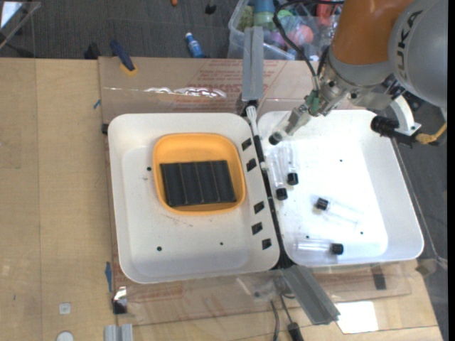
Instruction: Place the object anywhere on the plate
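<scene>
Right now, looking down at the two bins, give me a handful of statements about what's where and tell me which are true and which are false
1. The orange plate sits in the left bin. True.
2. A dark ribbed block lies on the plate. True.
3. The clear vials with black caps are in the left bin. False: they lie scattered in the right bin.
4. The gripper is over the plate. False: it is at the right bin's upper left corner, near the divider.
5. The arm has an orange band. True.
</scene>
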`<action>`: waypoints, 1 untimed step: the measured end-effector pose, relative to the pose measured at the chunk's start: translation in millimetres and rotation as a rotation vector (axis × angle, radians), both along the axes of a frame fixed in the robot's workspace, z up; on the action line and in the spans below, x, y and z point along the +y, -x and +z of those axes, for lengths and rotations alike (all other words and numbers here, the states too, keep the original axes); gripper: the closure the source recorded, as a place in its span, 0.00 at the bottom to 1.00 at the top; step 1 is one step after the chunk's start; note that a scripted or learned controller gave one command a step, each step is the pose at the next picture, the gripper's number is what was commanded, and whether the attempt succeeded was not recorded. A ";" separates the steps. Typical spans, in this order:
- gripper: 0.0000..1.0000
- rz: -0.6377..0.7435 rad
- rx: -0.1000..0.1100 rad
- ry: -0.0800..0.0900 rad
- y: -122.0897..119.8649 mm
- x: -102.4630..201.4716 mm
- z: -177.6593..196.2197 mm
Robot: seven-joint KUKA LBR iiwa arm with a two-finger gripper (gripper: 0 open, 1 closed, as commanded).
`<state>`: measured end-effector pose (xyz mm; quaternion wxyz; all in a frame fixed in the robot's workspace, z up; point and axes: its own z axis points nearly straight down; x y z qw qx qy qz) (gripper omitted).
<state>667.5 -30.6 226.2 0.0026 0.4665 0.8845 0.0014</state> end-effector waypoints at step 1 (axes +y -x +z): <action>1.00 -0.025 0.000 0.000 -0.1 -21.6 75.1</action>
